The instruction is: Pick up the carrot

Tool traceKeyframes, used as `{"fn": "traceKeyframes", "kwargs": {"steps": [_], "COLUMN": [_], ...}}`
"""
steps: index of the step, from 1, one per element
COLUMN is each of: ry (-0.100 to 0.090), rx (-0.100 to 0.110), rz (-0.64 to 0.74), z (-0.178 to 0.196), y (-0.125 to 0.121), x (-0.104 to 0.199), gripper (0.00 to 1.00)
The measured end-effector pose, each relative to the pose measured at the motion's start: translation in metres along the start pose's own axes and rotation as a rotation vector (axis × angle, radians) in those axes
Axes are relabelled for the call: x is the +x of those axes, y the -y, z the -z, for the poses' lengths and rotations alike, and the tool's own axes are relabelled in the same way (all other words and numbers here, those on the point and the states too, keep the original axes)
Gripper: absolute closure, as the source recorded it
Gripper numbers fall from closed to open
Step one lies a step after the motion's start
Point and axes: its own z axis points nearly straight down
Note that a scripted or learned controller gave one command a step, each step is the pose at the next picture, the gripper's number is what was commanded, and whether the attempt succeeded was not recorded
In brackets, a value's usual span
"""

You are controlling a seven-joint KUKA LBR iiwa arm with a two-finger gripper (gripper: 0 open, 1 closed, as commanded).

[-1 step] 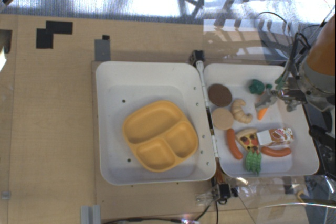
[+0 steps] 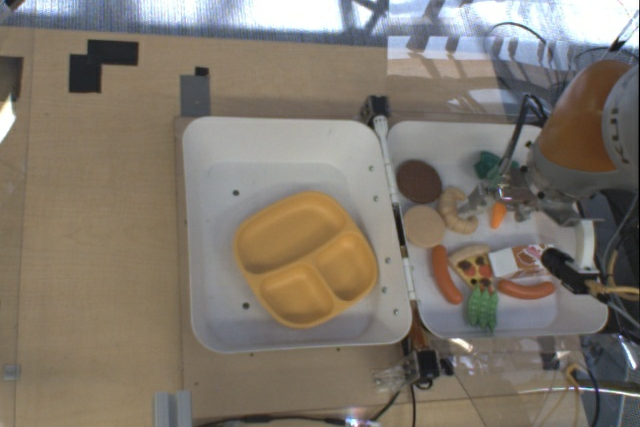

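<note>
Near right bin's (image 2: 590, 320) far-right edge: carrot (image 2: 497, 214), small, orange, upright beneath end effector (image 2: 503, 198); whether it is gripped, cannot tell. Left bin (image 2: 200, 215) holds yellow divided plate (image 2: 305, 258). No legible writing.

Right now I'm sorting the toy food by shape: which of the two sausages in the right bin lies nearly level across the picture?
The orange-red sausage by the bin's near right corner; the other sausage, left of the pizza slice, runs steeply.
</note>
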Motion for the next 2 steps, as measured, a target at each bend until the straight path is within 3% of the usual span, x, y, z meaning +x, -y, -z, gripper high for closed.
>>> {"fn": "traceKeyframes", "kwargs": {"steps": [1,2], "ry": [0.000,-0.010], "rx": [-0.006,0.015], "rz": [0.002,0.496], "z": [0.011,-0.017], "y": [-0.003,-0.005], "x": [0.001,-0.011], "gripper": [1.00,1.00]}}
